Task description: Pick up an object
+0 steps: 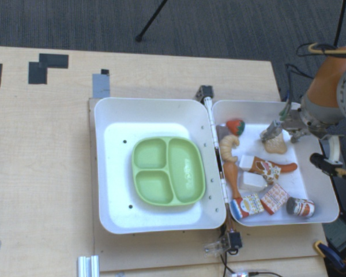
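Pincer [273, 133] low in right bin [320, 180], beige bread roll [276, 146] just beneath, grip state impossible to tell

The arm [334, 88] runs off the right edge behind the gripper [272, 133]. Whether its fingers are parted is unclear. Labels on the packets [265, 199] below it are unreadable.

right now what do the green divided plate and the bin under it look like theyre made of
Green divided plate: looks like moulded plastic, smooth and slightly glossy, with soft highlights and rounded compartment ridges.
Left white bin: probably thin formed plastic, satin finish, with rounded corners and an even sheen, though coated metal can't be ruled out.
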You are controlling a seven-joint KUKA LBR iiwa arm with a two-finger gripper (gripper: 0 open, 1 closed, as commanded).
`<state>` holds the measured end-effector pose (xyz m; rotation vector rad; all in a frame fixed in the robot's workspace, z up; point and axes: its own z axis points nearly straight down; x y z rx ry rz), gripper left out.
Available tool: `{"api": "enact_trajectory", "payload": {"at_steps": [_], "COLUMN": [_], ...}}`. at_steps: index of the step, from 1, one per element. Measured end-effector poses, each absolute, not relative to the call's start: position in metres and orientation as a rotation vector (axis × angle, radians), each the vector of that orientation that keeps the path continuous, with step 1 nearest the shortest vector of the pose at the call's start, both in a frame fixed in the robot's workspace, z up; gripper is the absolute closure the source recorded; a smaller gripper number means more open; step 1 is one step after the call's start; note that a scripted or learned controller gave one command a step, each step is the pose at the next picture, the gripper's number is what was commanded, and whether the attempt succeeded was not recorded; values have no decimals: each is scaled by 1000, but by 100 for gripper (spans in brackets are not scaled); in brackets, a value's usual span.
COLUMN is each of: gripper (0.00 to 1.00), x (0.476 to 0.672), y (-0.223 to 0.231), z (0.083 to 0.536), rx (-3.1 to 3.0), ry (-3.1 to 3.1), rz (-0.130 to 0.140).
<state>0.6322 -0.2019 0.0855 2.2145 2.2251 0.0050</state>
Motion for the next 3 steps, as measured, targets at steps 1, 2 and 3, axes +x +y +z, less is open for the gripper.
{"api": "enact_trajectory", "payload": {"at_steps": [1,2,3], "gripper": [0,100,100], "x": [616,617,593], "y": [-187,-186,-114], "z": [85,97,194], "rx": [2215,2211,2213], "ry": [2224,2224,2226], "rz": [3,6,6]}}
